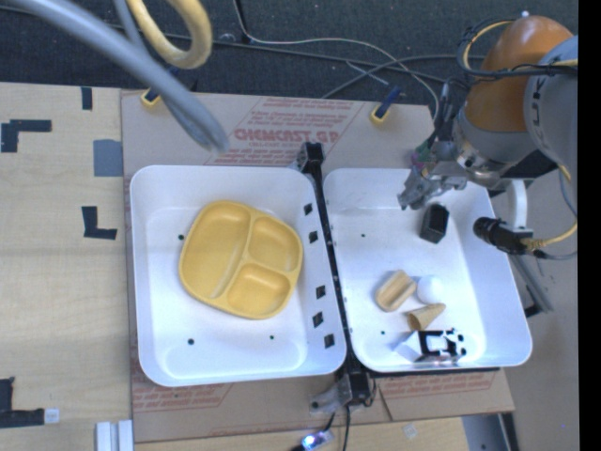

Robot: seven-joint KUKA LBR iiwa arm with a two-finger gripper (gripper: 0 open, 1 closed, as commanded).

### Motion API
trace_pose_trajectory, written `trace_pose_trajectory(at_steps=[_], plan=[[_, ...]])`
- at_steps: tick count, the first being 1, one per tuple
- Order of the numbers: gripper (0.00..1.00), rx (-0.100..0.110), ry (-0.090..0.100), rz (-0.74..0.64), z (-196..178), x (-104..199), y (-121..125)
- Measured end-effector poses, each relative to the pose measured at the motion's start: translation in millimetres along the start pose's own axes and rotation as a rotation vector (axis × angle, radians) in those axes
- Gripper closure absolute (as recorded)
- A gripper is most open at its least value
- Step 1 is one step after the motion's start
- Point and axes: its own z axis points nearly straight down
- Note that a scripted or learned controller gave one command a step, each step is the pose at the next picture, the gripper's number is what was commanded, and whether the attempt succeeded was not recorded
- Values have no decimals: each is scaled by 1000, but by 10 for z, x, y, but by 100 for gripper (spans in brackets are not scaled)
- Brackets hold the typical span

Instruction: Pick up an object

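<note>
My gripper (424, 205) hangs over the back part of the right bin (488, 280), under the grey and orange arm that comes in from the right. A tan bread-like piece (395, 290) lies in the middle of that bin, well in front of the gripper. A small white ball (431, 289) rests beside it on the right. A tan cone-shaped piece (425, 318) lies just in front of the ball. A black and white marked object (439, 345) sits near the bin's front wall. Nothing is visibly held.
The left bin (155, 280) holds a yellow divided plate (241, 258). A black divider (324, 261) runs between the bins. Cables and a grey hose with a yellow loop (178, 17) lie behind the bins.
</note>
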Motion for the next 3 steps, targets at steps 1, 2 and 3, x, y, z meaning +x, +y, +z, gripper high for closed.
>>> trace_pose_trajectory(at_steps=[1,2,3], plan=[[100,6,0,1,77,3,-1],[100,5,3,-5,-46,589,-17],[100,7,2,-4,-9,1035,-52]])
